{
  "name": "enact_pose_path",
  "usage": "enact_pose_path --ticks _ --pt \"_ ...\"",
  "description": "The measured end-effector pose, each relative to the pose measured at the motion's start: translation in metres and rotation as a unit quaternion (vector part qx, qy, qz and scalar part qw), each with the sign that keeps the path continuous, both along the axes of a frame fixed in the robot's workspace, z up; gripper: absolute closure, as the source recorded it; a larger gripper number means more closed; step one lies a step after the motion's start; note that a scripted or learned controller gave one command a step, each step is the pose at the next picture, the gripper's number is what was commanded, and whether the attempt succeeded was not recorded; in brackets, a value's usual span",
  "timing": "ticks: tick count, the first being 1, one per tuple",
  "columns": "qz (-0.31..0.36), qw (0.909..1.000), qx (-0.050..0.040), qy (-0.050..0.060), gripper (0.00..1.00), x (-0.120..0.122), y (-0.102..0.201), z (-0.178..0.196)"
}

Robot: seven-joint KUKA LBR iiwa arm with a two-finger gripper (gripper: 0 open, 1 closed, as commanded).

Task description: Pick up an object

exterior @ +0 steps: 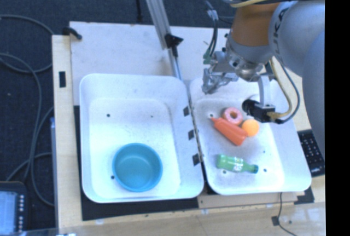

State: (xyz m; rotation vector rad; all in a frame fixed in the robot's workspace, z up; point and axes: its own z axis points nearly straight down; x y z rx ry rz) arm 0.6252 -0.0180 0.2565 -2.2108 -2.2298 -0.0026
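The right bin (273, 174) holds an orange carrot (228, 130), a pink ring-shaped doughnut (234, 115), a small orange ball (250, 127) and a green bottle (235, 163) lying on its side. My gripper (210, 84) hangs over the bin's far left corner, above and to the left of the doughnut. Nothing shows between its fingers. A blue bowl (137, 167) sits in the near part of the left bin (98, 120).
A slanted aluminium post (156, 10) rises behind the bins, its foot near the left bin's far right corner. Cables trail from the arm's wrist over the right bin's far edge. A black keyboard (307, 150) lies to the right of the bench.
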Motion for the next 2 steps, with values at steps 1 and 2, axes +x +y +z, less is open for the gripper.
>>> enact_pose_path --ticks 1,2 --pt "0.0 1.0 0.0001 0.0 1.0 0.005 0.049 0.006" --pt "0.001 1.0 -0.0001 0.0 1.0 0.002 0.105 0.007"
